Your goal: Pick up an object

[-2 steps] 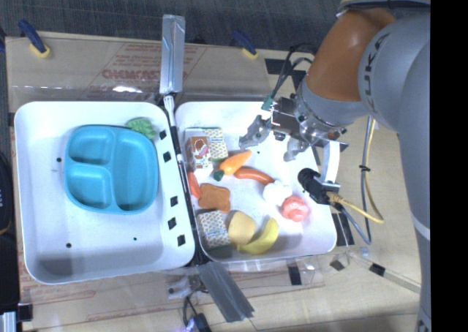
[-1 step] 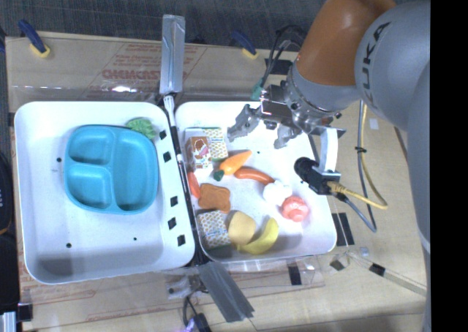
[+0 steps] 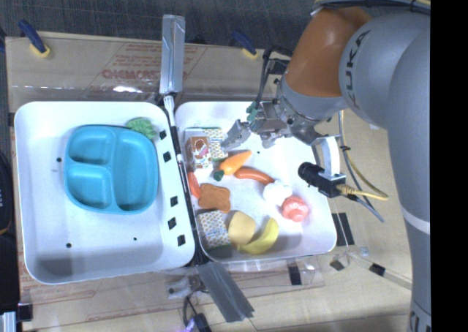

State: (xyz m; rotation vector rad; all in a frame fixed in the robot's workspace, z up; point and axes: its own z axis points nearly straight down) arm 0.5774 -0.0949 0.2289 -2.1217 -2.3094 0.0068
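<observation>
Hovering over the right bin (image 3: 322, 229), gripper (image 3: 239, 133) sits at 12 o'clock of the toy pile; fingers apart, nothing between them. Pick not yet made. Nearest target: orange carrot (image 3: 234, 161), smooth, tapered plastic, just below at 6 o'clock. Glossy curved banana (image 3: 265, 238) lies near the bin's 6 o'clock edge

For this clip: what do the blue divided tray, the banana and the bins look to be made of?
Blue divided tray: moulded plastic, probably; uniform colour, rounded compartment walls, soft sheen.
Banana: looks like toy plastic or vinyl; flat even yellow and a smooth surface, though the view is too coarse to be sure.
Bins, left and right: likely thin formed plastic; plain white, rounded corners, faint glare on the floor.
</observation>
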